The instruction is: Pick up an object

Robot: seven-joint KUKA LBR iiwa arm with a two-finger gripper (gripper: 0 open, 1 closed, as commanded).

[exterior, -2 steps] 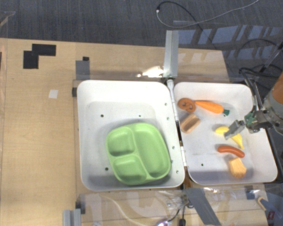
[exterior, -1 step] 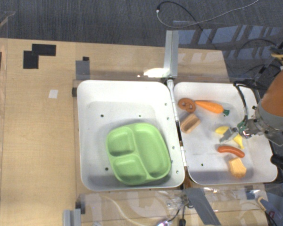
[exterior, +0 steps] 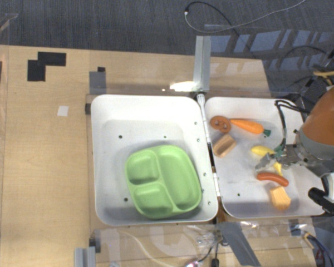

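The right bin (exterior: pixel 239 191) holds several toy foods. An orange carrot (exterior: pixel 246 127) lies at the back beside a brown round piece (exterior: pixel 220 124). A tan bread chunk (exterior: pixel 224 145) sits near the bin's left wall. A yellow piece (exterior: pixel 261 150) lies mid-bin, a red sausage (exterior: pixel 273 178) in front of it, and an orange cheese block (exterior: pixel 279 197) nearest the front. My gripper (exterior: pixel 263 163) reaches in from the right and hangs low between the yellow piece and the sausage, right beside both. A small yellow-green bit shows against its body.
The left bin (exterior: pixel 108 121) holds a green divided plate (exterior: pixel 163 181). The grey arm with its orange band (exterior: pixel 323 124) covers the right bin's right side. Cables run behind it. A metal post (exterior: pixel 202 65) stands at the back between the bins.
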